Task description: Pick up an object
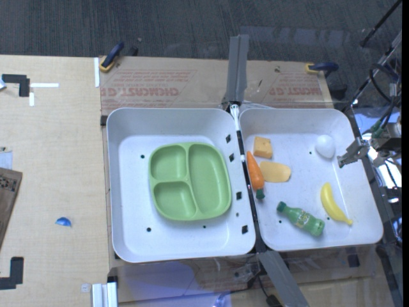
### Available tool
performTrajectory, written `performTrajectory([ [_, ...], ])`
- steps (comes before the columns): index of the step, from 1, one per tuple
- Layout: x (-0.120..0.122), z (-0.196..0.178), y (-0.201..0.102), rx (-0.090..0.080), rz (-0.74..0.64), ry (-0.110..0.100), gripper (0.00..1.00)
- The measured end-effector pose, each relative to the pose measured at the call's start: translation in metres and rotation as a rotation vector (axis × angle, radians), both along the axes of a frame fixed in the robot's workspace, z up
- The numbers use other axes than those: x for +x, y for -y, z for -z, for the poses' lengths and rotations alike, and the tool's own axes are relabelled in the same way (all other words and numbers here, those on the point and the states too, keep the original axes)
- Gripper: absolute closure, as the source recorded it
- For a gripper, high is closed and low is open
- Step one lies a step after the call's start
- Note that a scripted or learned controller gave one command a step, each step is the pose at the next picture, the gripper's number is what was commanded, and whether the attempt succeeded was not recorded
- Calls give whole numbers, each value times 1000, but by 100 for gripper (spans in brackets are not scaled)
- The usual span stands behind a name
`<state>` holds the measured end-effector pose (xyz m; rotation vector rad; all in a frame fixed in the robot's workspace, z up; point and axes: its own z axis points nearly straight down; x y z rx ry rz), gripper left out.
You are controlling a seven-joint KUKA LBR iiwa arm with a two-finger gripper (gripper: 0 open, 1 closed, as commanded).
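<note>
Wooden table, two white bins.
Right bin: banana at 4 o'clock; end effector at 3 o'clock, grip state indiscernible.

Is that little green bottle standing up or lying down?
Lying down. The green bottle rests on its side on the right bin's floor, cap toward the carrot.

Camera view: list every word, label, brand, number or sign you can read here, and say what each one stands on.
"CHEMSAT. GR" or close to it, in red print and mirrored or upside down, on the cardboard sheet behind the left bin; only partly legible.
More red print on the cardboard behind the right bin: too blurred to read.
Green bottle label: too small to read.
</note>
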<state>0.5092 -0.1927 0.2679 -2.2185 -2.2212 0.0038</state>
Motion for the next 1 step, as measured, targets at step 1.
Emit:
performTrajectory([
  [1,0,176,10,0,-253,4,0],
])
